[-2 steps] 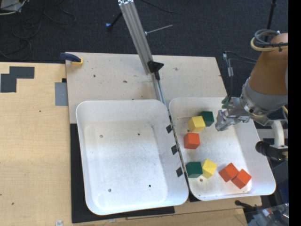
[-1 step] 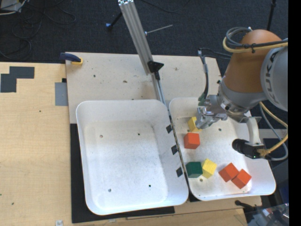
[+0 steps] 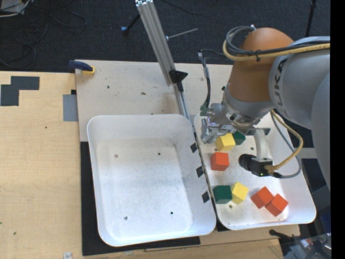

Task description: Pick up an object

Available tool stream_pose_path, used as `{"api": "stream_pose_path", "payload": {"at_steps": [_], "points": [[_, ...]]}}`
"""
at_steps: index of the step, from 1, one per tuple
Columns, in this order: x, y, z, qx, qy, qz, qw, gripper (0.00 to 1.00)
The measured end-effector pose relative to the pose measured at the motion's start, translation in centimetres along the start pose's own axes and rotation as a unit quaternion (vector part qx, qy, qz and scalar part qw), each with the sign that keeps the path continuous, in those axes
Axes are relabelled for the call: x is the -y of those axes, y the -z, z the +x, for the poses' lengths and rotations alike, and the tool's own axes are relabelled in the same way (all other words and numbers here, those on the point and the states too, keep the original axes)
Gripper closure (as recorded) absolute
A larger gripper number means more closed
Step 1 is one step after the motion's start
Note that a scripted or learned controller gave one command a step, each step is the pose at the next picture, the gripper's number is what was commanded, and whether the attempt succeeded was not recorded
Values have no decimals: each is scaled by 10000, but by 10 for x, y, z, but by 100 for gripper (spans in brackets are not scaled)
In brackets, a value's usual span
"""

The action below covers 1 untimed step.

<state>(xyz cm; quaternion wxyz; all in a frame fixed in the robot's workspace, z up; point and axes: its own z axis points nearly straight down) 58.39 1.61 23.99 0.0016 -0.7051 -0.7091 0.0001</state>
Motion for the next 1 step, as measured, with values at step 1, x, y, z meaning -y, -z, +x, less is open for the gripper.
{"api": "stream_pose_path", "payload": {"at_steps": [1], "points": [[-10, -14, 50, 7, -10, 5, 10000, 100]]}}
